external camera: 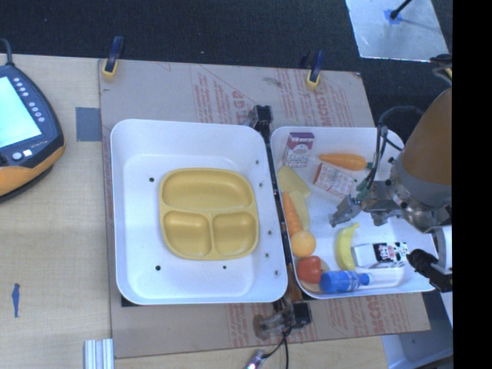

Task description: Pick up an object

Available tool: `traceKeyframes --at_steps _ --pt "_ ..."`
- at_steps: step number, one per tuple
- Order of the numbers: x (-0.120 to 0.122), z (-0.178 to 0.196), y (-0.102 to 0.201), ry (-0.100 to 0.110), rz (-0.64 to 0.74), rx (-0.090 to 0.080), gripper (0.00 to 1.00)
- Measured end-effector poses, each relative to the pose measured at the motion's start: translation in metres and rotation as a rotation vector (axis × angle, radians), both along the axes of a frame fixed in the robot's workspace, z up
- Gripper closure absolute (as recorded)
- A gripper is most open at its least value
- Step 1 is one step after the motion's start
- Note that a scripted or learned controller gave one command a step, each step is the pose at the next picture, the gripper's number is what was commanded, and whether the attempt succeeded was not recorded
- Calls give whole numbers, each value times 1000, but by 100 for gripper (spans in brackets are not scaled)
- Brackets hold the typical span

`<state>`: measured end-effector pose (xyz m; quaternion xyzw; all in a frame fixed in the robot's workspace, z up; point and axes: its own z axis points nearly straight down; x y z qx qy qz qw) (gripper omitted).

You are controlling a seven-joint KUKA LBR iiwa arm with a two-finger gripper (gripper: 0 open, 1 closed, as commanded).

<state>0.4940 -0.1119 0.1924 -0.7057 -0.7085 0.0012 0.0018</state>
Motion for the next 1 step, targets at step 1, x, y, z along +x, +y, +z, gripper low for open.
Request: traceKeyframes --at_steps 1 --pt "14 -102 -33 1 1 0 0"
